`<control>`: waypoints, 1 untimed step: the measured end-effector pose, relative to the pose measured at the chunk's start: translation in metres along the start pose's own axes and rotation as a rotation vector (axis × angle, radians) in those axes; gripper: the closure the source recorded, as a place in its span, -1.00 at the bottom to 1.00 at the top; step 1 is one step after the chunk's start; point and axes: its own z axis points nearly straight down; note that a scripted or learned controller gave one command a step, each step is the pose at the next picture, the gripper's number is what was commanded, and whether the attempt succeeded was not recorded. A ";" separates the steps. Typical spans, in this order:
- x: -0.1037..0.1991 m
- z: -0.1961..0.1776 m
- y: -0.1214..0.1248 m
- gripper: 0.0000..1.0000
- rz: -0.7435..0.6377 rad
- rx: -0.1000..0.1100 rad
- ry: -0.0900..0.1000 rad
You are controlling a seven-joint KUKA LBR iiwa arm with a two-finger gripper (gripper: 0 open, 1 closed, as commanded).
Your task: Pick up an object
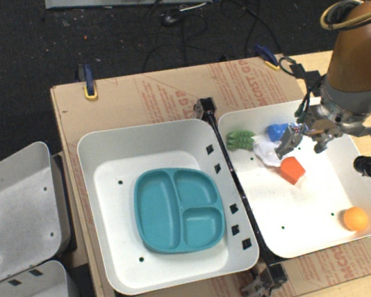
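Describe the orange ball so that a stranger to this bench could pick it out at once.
Start at the right-hand white bin, the one the arm reaches over. Go to its near right corner, away from the cluster of small things by the hand. The orange ball lies alone there: round and plain, unlike the blocky red-orange piece further up.

Red printed lettering is showing on the brown cardboard sheet (162,92) lying on the desk under the two bins; it is running in slanted lines and appearing upside down or mirrored from this camera, so the words are not reading clearly; one more red line is showing near the front edge of the sheet, also too small to read; no other text is showing.
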 end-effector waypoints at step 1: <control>0.000 -0.007 0.003 -1.00 -0.002 -0.012 -0.002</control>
